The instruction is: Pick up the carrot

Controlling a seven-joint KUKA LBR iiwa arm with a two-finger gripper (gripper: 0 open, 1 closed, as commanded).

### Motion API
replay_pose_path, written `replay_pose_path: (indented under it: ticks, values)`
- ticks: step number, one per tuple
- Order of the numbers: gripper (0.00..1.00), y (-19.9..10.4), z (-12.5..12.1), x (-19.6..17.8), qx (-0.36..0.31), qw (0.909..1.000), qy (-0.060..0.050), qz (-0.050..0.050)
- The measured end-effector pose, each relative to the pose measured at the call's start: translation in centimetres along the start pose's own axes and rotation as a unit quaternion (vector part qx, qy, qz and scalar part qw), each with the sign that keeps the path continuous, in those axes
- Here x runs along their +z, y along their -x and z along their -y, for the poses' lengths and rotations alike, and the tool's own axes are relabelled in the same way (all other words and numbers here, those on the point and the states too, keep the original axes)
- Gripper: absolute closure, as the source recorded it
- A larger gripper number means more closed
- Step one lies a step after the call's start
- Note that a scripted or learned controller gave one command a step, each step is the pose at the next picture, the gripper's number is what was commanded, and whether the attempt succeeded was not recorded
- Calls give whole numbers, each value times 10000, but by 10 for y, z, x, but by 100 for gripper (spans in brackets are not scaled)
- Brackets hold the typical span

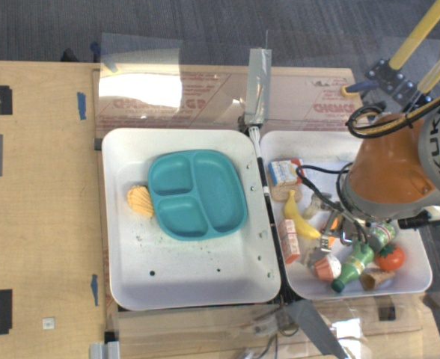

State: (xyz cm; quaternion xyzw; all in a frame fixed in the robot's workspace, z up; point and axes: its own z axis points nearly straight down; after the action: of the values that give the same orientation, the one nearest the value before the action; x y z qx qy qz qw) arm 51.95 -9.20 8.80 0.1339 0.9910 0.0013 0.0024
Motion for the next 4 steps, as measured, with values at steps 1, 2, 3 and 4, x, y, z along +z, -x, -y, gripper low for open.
replay_pose_path:
  ticks: [1,2,3,4]
  values:
    - [0,-10,3,-1,-23,10000,0,41]
    - [0,11,-2,0,-1304,9915,5,13]
    - [0,-10,12,-1,-1257,9921,3,34]
    - [0,2,5,0,-1604,9871,-9,-6]
